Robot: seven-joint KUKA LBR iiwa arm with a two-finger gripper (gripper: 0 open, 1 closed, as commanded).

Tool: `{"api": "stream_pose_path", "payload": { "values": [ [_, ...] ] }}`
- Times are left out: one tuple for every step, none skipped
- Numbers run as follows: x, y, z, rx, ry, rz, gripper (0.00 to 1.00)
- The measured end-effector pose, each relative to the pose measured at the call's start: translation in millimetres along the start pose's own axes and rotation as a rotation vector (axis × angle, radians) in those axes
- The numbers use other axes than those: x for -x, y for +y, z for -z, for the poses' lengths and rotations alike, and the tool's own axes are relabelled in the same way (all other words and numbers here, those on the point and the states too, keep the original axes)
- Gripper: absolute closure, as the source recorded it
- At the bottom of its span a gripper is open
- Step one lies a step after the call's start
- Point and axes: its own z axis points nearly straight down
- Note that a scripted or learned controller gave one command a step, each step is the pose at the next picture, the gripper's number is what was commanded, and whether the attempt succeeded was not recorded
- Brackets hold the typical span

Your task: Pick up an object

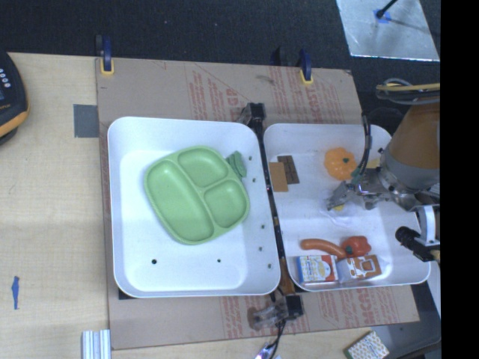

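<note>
White bins (123,200), 2 of them side by side, are seen from above. The gripper (340,199) is low in the right bin; whether the claw is clenched or released cannot be told. Nearest pick is judged to be the orange fruit (340,163), just beside it: approx. centring over it, then a straight descent, is advised. Counted in the right bin: 1 fruit, 1 red sausage (323,245), 1 red pepper (357,245), 2 cartons (338,268), 1 brown block (283,173). Left bin: 1 green plate (197,194).

Even, fairly bright light falls from above; the left bin (127,271) nearly blows out to glare. Shadows are soft and short. The whole picture is slightly soft and grainy.
</note>
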Motion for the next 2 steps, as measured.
{"api": "stream_pose_path", "payload": {
  "values": [
    [-6, 101, 3, 0.018, -0.003, 0.005, 0.0],
    [10, 98, 3, 0.011, 0.003, 0.003, 0.0]
  ]
}}
